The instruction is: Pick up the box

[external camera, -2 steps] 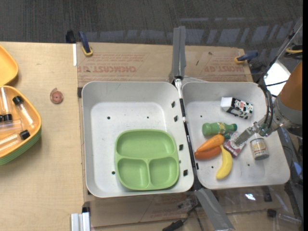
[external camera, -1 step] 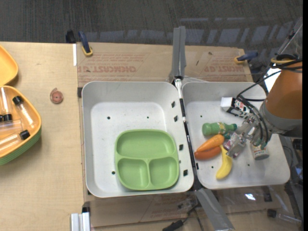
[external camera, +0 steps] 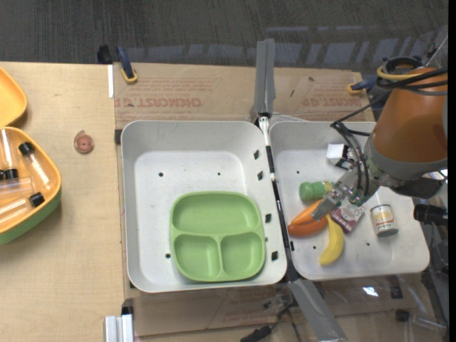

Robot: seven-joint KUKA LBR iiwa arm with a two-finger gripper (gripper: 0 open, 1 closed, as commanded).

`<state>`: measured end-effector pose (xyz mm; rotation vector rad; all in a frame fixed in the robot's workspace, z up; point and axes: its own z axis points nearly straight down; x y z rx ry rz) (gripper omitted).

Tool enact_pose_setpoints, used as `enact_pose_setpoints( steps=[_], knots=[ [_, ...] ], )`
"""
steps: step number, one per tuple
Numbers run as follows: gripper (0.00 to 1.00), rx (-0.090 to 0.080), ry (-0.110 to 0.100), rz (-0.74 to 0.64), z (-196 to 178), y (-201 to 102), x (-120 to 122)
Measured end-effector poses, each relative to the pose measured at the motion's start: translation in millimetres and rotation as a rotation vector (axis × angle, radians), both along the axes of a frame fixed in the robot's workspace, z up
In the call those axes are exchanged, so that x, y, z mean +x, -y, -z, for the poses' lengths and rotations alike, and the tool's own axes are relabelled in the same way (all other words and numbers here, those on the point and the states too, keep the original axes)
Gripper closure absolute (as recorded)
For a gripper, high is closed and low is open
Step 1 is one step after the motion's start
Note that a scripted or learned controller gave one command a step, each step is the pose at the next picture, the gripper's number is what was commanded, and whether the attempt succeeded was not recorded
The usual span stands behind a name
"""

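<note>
**Closing on the box**

In the right bin (external camera: 399, 262), the arm (external camera: 410, 130) sets its gripper (external camera: 347, 199) over the box (external camera: 346, 216), beside the banana (external camera: 331, 244). Gripper spread: cannot tell. Centre on the box before closing, clear of the carrot (external camera: 308, 219).

Dark grey carpet floor (external camera: 214, 13) lies beyond my light wooden bench (external camera: 64, 276); printed cardboard (external camera: 185, 95) covers the bench's far right part.

The arm (external camera: 410, 130) was a thick rounded body, with a broad orange band over a grey wrist section. Black cables and a yellow one looped at its top. Thin dark wires ran down to the small metallic hand (external camera: 345, 199).
</note>
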<state>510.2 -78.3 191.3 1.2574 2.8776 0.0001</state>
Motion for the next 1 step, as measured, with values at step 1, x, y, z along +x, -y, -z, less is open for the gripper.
enact_pose_setpoints(
  steps=[1],
  knots=[
    [0.0, 0.0, -0.004, 0.381, 27.9, 37.4, -6.7]
  ],
)
